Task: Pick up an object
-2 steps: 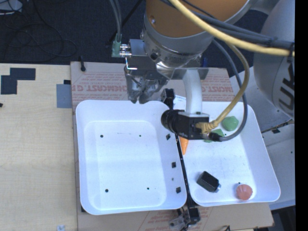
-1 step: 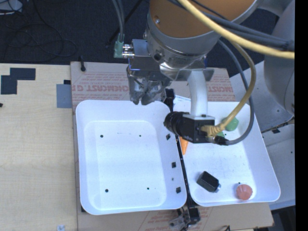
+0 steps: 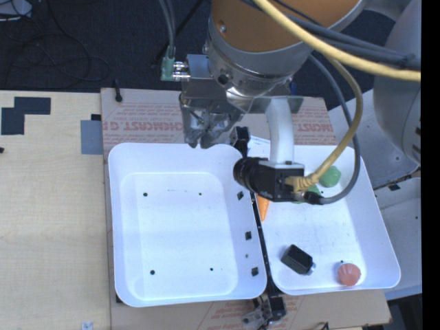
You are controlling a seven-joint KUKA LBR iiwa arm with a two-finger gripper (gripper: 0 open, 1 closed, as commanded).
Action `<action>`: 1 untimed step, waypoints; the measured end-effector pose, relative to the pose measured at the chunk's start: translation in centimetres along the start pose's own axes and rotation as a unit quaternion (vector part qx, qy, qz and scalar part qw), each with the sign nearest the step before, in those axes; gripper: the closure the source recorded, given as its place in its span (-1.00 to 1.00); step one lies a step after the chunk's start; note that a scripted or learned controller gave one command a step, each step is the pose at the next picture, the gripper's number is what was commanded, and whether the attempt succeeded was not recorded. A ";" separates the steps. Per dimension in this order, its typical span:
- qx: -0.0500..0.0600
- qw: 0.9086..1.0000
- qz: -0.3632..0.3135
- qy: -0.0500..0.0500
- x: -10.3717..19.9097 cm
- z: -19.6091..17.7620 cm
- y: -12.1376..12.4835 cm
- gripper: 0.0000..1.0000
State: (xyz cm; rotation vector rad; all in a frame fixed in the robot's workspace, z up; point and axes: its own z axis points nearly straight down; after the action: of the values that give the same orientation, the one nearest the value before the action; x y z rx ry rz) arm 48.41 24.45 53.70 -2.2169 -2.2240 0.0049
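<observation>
Near the front edge of the right bin (image 3: 347, 229) lies a black block (image 3: 297, 260), slightly askew, and just beside it, towards the front right corner, sits a pink ball (image 3: 348, 273); the two are close but apart. Farther back in the same bin, a green object (image 3: 332, 178) rests well apart from them, partly hidden by cabling. By the bin's left wall the tip of an orange object (image 3: 262, 207) shows, the rest covered by the robot. The gripper (image 3: 205, 133) hangs over the far rim of the left bin (image 3: 179, 232), near that bin's far right corner, well away from all four things; whether it is open or closed cannot be told. Both bins sit side by side on a cardboard sheet (image 3: 141, 121) on the pale wooden bench (image 3: 48, 218).
</observation>
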 end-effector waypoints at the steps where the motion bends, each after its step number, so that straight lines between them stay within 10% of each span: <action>1: 0.001 1.000 0.000 0.000 -0.1 0.0 -0.8 1.00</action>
State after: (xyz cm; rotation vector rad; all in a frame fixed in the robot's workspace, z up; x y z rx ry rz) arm 47.60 24.33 53.70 -2.2159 -2.2234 0.0086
